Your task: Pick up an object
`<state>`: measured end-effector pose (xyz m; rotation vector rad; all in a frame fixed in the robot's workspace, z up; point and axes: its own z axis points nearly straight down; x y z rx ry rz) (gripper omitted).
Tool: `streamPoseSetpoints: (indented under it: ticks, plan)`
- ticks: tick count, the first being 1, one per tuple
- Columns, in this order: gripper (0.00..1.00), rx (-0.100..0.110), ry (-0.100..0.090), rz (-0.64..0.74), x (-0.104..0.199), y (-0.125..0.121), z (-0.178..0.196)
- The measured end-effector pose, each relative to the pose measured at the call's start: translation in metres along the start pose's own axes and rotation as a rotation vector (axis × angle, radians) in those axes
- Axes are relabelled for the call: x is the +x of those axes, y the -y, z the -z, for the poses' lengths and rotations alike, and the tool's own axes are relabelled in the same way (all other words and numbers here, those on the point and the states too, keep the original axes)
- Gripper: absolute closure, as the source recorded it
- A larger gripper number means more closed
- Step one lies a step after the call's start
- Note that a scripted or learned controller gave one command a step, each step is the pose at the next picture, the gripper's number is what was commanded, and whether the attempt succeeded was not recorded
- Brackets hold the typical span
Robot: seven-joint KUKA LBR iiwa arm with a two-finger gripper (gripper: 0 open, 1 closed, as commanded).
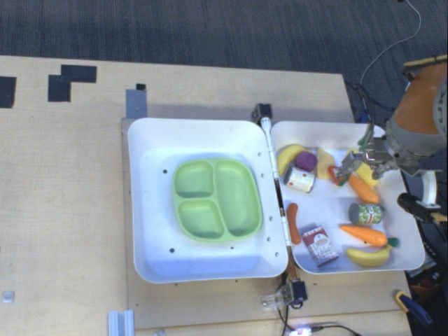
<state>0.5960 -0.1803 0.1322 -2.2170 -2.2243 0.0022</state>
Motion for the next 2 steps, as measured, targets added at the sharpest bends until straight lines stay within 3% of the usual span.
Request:
streamPoseSetpoints:
  ticks: [1,2]
  plan:
    - [0.00,-0.008,0.002,0.000,0.012,0.036,-0.046]
    - [1.00,-0.014,0.003,0.004,0.012,0.034,-0.034]
